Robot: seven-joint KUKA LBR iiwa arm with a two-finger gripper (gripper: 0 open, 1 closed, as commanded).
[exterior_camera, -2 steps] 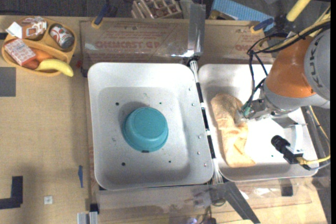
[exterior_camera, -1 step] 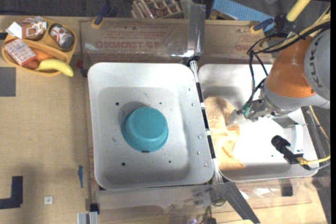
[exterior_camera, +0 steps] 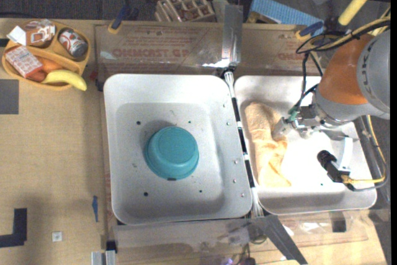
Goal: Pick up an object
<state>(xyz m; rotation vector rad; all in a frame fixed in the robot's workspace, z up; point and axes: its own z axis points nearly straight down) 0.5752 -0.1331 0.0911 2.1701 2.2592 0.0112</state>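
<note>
Gripper [exterior_camera: 286, 126] low in right bin [exterior_camera: 363, 198], state unclear; should centre over cloth [exterior_camera: 268, 139] before I grasp.

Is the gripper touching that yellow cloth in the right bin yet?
Cannot tell. In the camera view the gripper sits right at the cloth edge in the right bin, but the slanted look-down hides any gap or contact.

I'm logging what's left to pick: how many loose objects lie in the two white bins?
2. A teal bowl, upside down, sits mid left bin. A tan cloth lies along the right bin's left side. The arm could hide more.
</note>
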